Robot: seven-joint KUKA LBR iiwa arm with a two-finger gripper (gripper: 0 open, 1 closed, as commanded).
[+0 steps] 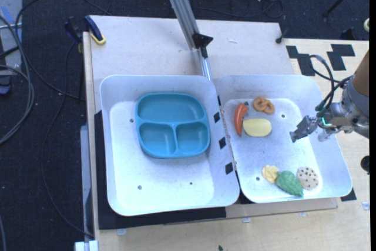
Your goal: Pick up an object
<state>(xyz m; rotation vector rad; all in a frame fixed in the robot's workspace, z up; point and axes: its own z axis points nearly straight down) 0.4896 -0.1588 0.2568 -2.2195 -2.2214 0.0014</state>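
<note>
Cookie [307, 177] lies below claw [302, 129]; no legible writing.

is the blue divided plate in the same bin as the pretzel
No, the blue divided plate lies in the left bin, while the pretzel sits in the right bin.

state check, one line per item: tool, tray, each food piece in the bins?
tool: over right bin, holding nothing
blue divided tray: flat in left bin
pretzel: lying loose
orange carrot: lying beside yellow potato
green leaf: between yellow piece and cookie
</note>
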